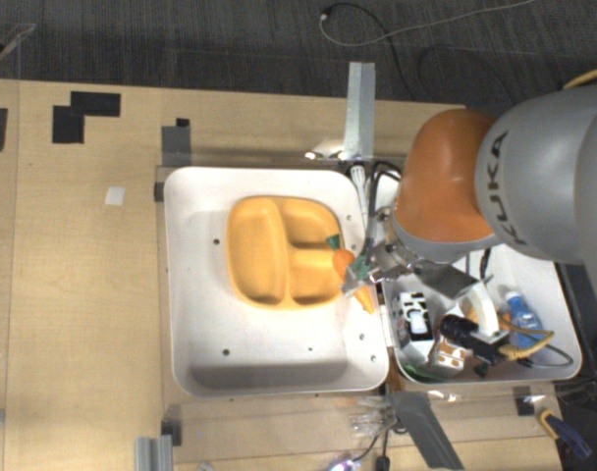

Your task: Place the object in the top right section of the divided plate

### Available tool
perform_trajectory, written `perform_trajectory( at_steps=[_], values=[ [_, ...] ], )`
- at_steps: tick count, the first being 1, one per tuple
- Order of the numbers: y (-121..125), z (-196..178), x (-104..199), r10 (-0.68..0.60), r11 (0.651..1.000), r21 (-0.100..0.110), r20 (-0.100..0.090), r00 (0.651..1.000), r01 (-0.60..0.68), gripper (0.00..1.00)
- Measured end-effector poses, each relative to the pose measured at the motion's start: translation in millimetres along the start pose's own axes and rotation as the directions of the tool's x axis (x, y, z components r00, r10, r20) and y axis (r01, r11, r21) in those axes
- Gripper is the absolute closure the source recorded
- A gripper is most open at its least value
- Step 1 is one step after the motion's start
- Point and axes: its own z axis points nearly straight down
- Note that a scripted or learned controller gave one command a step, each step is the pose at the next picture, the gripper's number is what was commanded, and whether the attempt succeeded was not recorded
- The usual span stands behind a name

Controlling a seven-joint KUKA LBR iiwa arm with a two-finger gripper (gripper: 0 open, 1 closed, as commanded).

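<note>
Here the divided plate [269, 253] lies in the left bin [195, 292], a carrot [343, 260] at its rim.

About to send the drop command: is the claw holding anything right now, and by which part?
Cannot be told. The claw sits at the yellow divided plate's right edge, beside a small orange object, but whether it grips it is unclear.

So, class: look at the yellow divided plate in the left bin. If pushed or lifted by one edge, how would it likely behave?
The divided plate looks like moulded plastic, so probably stiff and light. It lies flat on the smooth white bin, so a push would likely slide it, not tip it. Its glossy, rounded rim may slip in the tool, which hangs at its right edge.
</note>
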Motion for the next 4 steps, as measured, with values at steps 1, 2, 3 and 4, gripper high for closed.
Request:
perform_trajectory(
  at_steps=[1,2,3,4],
  values=[
    [45,25,46,-0.282,0.960,-0.001,0.000,0.960,0.282,1.00],
    [38,-24,97,-0.321,0.947,-0.002,0.000,0.947,0.321,1.00],
    [93,87,131,-0.527,0.849,-0.026,0.016,0.850,0.527,1.00],
    [178,90,34,-0.737,0.676,-0.007,0.007,0.676,0.737,1.00]
  ],
)
